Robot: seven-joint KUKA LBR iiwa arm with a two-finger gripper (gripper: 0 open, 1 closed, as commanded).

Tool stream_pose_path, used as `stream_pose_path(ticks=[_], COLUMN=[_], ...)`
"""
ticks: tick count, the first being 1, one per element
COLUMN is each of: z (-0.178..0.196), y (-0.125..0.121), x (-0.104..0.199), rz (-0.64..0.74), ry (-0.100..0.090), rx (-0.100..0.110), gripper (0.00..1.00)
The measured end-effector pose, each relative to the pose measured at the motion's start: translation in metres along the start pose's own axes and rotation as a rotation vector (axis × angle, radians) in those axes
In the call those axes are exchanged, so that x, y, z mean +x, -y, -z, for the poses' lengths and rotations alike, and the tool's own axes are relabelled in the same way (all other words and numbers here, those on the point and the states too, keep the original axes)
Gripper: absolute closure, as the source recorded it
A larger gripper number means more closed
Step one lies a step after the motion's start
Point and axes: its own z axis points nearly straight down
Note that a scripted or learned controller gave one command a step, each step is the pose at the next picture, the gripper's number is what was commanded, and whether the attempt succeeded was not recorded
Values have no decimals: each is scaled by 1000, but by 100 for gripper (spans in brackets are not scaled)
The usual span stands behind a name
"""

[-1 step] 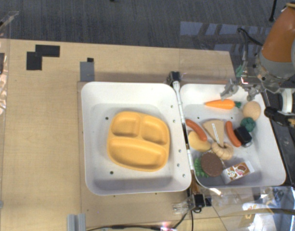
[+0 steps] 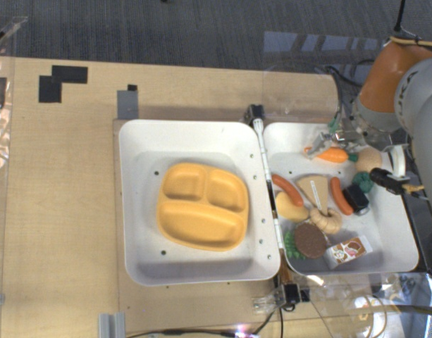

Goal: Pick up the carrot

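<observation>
The carrot (image 2: pixel 332 156) is a small orange piece lying near the back of the right bin (image 2: pixel 395 241), with a pale leafy end toward the left. My gripper (image 2: pixel 347 138) hangs just above and behind the carrot, at the end of the grey arm with the orange band (image 2: pixel 382 79). Its tip is very close to the carrot's right end. Whether it touches the carrot is hidden by the wrist.
The right bin also holds a red sausage (image 2: pixel 283 186), a second orange-red sausage (image 2: pixel 337 196), a yellow lump (image 2: pixel 290 208), a brown patty (image 2: pixel 311 240), a small carton (image 2: pixel 347 251) and a green piece (image 2: pixel 361 182). A yellow divided plate (image 2: pixel 203 206) lies in the left bin (image 2: pixel 142 259).
</observation>
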Motion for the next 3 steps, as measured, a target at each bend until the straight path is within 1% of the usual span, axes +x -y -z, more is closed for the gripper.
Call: stream_pose_path(ticks=[1, 2, 3], z=[10, 0, 57], y=[1, 96, 129], x=[1, -18, 71], rz=[5, -223, -64], ry=[-1, 1, -4], rx=[10, 4, 5], gripper=[100, 100, 100])
